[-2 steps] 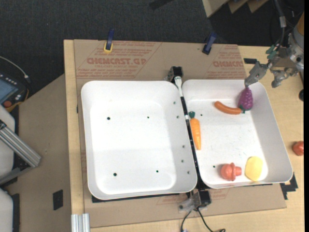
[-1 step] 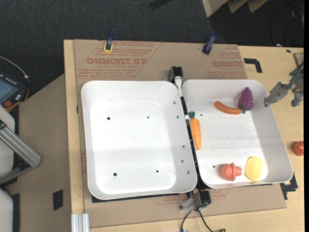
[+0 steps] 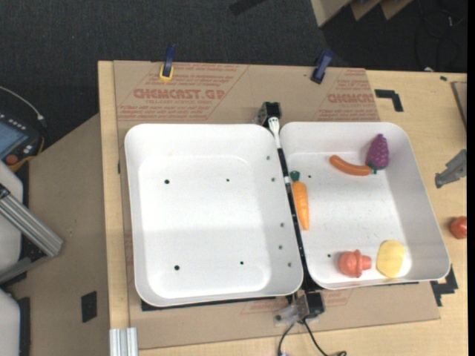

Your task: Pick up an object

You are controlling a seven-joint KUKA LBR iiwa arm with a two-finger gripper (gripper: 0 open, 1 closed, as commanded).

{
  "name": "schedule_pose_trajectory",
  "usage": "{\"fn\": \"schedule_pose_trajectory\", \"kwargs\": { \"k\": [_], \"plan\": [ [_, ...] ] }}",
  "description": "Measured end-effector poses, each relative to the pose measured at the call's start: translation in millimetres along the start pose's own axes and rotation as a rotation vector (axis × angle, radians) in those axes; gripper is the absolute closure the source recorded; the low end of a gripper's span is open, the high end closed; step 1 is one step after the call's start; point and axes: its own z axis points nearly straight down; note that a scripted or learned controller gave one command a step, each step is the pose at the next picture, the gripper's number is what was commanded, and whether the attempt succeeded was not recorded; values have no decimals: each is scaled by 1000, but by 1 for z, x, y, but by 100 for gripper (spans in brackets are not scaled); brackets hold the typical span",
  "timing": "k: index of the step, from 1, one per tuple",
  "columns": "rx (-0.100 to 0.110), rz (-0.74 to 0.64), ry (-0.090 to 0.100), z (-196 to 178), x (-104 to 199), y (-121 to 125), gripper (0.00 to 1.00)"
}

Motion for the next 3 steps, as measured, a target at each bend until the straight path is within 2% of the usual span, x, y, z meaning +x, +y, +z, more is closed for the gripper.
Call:
{"fn": "schedule_pose_trajectory", "kwargs": {
  "k": [1,2,3],
  "plan": [
    [-17,-11,-3,-126,70,-3,0],
    [-13,-17,2,-207,173,-4,0],
    [-7,-5,-1,-213,167,-4,100]
  ]
}}
